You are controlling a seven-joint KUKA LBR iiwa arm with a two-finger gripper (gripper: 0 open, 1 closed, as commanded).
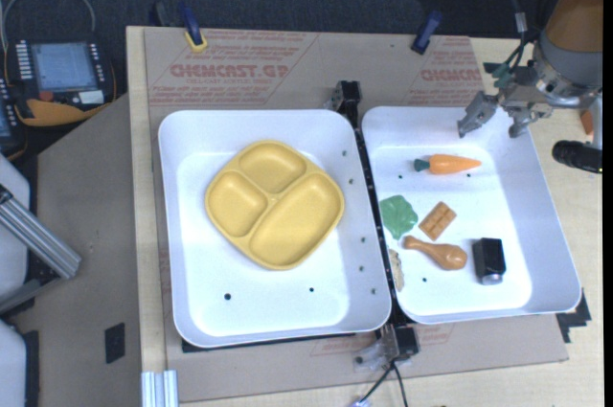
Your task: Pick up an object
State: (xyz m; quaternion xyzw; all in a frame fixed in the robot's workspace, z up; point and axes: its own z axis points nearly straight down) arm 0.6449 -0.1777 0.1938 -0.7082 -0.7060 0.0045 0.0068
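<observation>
The carrot (450,164) looks like the likeliest pick: it lies flat in the right bin (541,233), toward that bin's far edge, its long axis running across the bin with the green stem end pointing at the divider between the bins. It appears to be a small toy, so probably light, stiff and somewhat smooth; closing across the thick orange middle should give the surest hold, since the tapered tip would likely slip out.

The tool (493,116) hangs over the far edge of the same bin, just beyond the carrot and a little toward the right side, its two fingers spread apart with nothing between them.

Nearer the bin's middle lie a green leafy piece (397,214) by the divider, a tan cracker (437,220) just beside it, a drumstick (437,252) below those, and a black block (489,259) toward the near right corner. All sit apart from the carrot, so nothing crowds a descent onto it. The left bin (192,290) carries a yellow divided plate (275,203).
</observation>
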